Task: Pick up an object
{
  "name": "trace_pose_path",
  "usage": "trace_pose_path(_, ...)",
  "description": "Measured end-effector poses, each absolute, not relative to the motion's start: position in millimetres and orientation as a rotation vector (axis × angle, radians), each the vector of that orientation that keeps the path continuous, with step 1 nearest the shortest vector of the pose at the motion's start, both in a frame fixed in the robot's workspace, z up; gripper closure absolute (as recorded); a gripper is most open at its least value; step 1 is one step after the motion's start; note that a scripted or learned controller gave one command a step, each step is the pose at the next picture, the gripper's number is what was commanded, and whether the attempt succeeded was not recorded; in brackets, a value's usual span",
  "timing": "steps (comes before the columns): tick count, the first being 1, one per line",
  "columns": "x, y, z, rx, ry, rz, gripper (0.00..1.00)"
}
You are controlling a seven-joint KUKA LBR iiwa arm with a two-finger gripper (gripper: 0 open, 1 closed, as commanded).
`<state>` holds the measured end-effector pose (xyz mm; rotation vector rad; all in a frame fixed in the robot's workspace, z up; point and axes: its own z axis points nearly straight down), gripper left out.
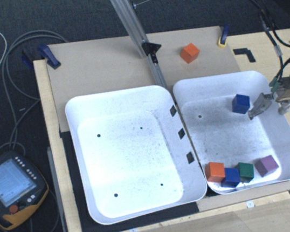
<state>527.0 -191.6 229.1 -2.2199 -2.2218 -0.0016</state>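
In the right bin (226,139) a blue cube (241,103) lies alone near the back right. Along the bin's front wall sits a row of cubes: orange (215,171), blue (231,176), green (245,171) and purple (266,165). My gripper (270,110) reaches in over the bin's right rim, just to the right of the lone blue cube and slightly nearer the front. Its fingers stand spread and open, with nothing between them. The left fingertip (254,112) is close to the cube but apart from it.
The left bin (124,154) lies beside the right one. Another orange cube (190,52) rests on the bench behind the bins. A metal pole (128,19) slants up from the back. A teach pendant (10,186) and cables lie off the bench's left side.
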Motion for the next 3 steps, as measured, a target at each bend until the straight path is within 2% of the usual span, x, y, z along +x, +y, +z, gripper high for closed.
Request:
trace_pose_path(1,570.2,-202,95,-2.214,-2.218,0.005,0.0)
trace_pose_path(2,630.5,-194,101,-2.22,-2.229,-0.006,0.0)
trace_pose_path(3,629.1,-196,112,-2.221,-2.228,-0.001,1.0)
